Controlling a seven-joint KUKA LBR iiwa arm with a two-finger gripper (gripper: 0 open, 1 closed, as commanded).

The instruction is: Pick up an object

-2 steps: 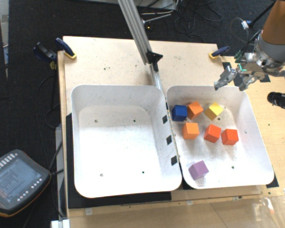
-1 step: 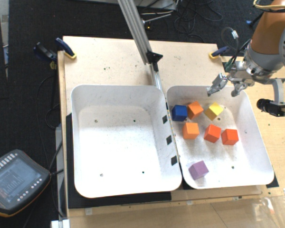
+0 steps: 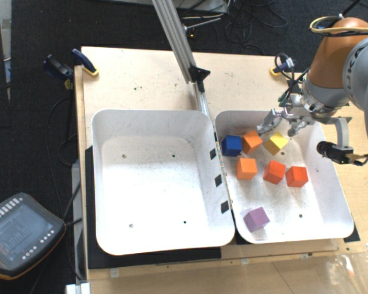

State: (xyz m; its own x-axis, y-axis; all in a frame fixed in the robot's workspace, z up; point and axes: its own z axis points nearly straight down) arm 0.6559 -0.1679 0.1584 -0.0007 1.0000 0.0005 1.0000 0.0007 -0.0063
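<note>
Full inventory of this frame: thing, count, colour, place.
bins: 2, white, side by side on the bench; left bin, right bin
blue cube: 1, right bin, far left corner
orange cubes: 4, right bin;
yellow cube: 1, right bin, just below the tool
purple cube: 1, right bin, near edge
clamps: 2, blue and yellow, bench far corners;
pendant: 1, grey, lower left, off the bench
arm: 1, grey and orange, from the right
tool: 1, above the yellow cube
</note>
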